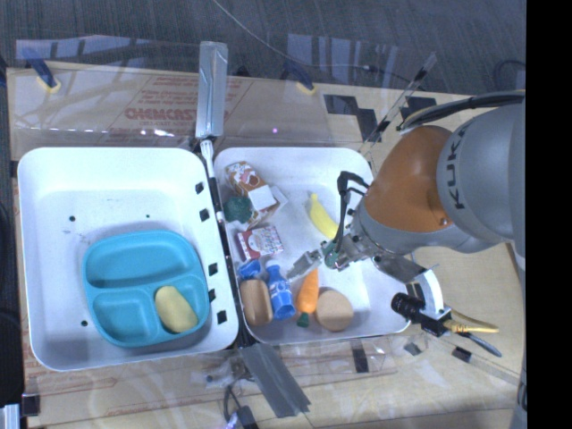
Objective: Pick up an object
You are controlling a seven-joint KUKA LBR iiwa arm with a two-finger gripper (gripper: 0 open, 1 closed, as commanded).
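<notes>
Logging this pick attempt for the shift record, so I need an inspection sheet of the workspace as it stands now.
Surface: wooden bench bearing two shallow white bins, left bin and right bin.
Job's things: right bin holds a yellow banana, an orange carrot, a tan round block, a brown bread-like roll, a blue bottle-shaped toy, a dark green round piece and small printed packets.
Clutter: left bin holds a blue sectioned tray with a yellow potato-shaped toy in its lower right compartment.
Grippers: gripper low over the right bin, above the carrot; finger state unclear.
Cables: thin cable across the floor above the bench.
Surroundings: dark carpet.
</notes>
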